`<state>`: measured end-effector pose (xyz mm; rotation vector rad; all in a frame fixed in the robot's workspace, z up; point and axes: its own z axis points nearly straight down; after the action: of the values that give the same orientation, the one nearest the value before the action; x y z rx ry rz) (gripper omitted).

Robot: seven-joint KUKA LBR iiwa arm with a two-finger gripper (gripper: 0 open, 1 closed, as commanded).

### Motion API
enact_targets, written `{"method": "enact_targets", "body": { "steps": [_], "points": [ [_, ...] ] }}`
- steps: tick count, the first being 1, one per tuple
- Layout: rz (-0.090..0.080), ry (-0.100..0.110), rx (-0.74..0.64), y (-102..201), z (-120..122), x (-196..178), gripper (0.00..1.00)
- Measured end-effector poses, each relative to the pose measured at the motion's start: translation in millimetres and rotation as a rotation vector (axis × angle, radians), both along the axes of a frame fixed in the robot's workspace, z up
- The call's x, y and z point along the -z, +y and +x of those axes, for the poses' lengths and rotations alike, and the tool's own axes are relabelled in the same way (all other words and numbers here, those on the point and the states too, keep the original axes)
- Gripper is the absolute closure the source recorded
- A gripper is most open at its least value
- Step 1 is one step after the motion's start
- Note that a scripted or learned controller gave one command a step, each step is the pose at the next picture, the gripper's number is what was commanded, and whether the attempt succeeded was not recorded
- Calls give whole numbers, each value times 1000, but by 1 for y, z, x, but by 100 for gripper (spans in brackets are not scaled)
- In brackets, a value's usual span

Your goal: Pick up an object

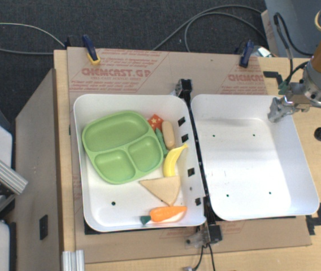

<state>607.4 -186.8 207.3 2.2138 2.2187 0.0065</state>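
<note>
Hovering at the right bin's (296, 151) far corner, gripper (277, 110) well apart from every target.
Banana (172, 160), carrot (168, 213) and green tray (121, 145) crowd the left bin (92, 208); can't tell the grip state, nothing visibly held.

We read red print on the brown cardboard sheet (149, 64) beneath the two bins. At its far left the brand "CHEMCAST GP" stands in large outlined letters; the same lettering recurs at the far right, partly cut off by the bin edge. Smaller red lines above each are too fine to read.
</note>
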Motion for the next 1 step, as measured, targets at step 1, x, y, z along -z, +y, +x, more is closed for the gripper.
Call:
{"method": "enact_targets", "body": {
  "steps": [1],
  "points": [
    [0, 1, 0, 0, 1, -49, 100]
  ]
}}
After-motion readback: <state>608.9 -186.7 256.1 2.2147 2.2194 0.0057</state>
